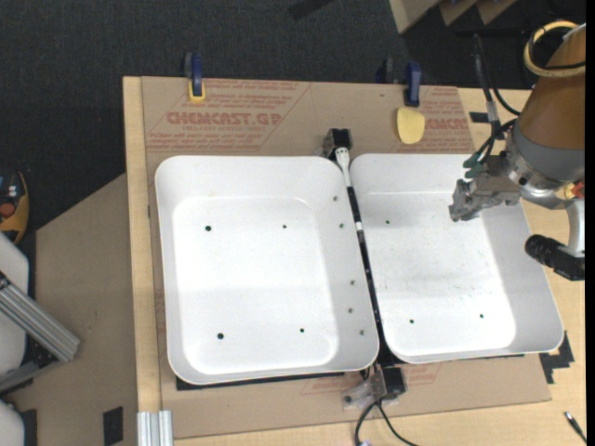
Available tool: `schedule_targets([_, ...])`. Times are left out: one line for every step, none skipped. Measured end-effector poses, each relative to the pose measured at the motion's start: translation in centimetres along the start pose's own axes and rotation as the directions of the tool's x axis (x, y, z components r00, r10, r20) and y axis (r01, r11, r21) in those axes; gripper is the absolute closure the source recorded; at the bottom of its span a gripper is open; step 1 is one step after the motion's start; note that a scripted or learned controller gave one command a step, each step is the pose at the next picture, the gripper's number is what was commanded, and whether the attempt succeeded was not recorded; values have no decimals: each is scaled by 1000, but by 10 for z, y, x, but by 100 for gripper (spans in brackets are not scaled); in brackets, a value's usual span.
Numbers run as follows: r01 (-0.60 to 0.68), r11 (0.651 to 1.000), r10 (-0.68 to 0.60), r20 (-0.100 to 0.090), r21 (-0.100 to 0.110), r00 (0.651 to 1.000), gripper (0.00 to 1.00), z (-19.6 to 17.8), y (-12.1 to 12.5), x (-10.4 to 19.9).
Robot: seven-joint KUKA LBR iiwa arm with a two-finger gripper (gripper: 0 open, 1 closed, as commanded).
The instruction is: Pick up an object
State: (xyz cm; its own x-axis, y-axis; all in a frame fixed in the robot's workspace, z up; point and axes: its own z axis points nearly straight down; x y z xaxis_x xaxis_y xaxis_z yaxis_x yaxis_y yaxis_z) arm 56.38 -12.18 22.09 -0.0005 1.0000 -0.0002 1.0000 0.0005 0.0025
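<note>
The grey two-finger gripper (468,203) hangs over the far right part of the shallow white plastic right-hand bin (446,291); whether the claw is released or clenched cannot be told from this slant. The only loose thing in sight is a small pale yellow rounded piece (410,125), lying on the brown printed board (242,110) just beyond that bin's far rim. The risk, as I judge it, is a descent that closes on nothing, since the piece sits outside the bin wall and the rim could block a reach. A second white bin (251,268) touches the right-hand bin's left side. Dark carpet (139,17) surrounds the bench.
</note>
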Motion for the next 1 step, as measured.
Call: schedule_targets([13, 1000, -13, -4, -5, 1000, 100, -34, 55, 116])
